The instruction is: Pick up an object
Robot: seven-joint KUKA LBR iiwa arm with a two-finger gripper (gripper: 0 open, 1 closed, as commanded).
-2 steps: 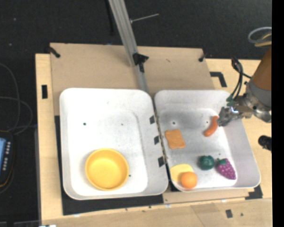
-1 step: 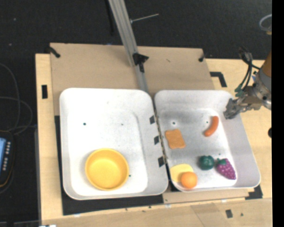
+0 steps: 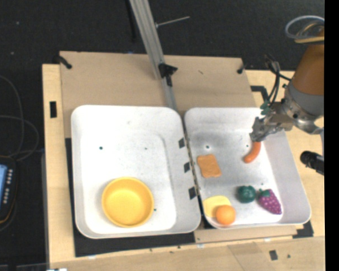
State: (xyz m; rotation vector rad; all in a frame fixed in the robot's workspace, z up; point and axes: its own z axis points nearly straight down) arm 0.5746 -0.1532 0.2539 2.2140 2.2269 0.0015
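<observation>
In the right bin (image 3: 226, 123) my gripper (image 3: 258, 139) hangs over the far right part. A small orange carrot-shaped thing (image 3: 251, 153) dangles tilted from the fingertips, its upper end pinched between them. Lower in the same bin lie a tan square slice (image 3: 208, 165), a dark green vegetable (image 3: 246, 193), a purple bunch of grapes (image 3: 269, 201) and an orange ball (image 3: 225, 214) resting against a pale yellow piece (image 3: 213, 202).
The left bin (image 3: 118, 129) holds a yellow bowl (image 3: 127, 201) at its near side. A grey metal post (image 3: 152, 38) slants up from between the bins at the back. The arm's orange band (image 3: 309, 72) is at the right.
</observation>
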